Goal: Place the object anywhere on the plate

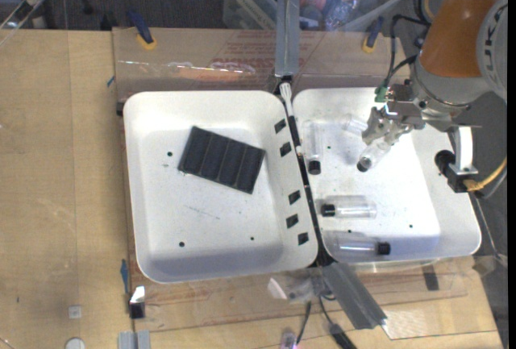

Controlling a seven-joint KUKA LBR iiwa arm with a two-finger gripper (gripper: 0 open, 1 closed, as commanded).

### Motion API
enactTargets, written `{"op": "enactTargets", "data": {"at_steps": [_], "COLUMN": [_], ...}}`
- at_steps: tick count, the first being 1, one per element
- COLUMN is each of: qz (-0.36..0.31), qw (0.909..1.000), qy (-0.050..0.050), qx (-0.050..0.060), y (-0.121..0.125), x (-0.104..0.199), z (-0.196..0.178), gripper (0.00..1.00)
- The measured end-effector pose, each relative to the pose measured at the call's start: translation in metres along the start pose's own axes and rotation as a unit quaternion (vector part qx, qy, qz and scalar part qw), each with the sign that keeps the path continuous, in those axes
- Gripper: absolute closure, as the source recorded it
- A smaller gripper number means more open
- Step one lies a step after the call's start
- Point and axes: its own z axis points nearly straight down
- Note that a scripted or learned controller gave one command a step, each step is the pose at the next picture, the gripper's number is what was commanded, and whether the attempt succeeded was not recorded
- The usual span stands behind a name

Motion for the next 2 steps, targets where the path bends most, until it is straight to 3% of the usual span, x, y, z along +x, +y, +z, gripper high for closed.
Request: {"op": "enactTargets", "data": {"at_steps": [1,2], "qz": [0.104,0.123], "qw": [0.9946,0.9924], "qy": [0.000,0.000], "qx": [0.000,0.000], "y": [-0.054,-0.105], "x": [-0.012,-0.063], "z": [-0.086,-0.193], "gripper": [1.00,1.00]}}
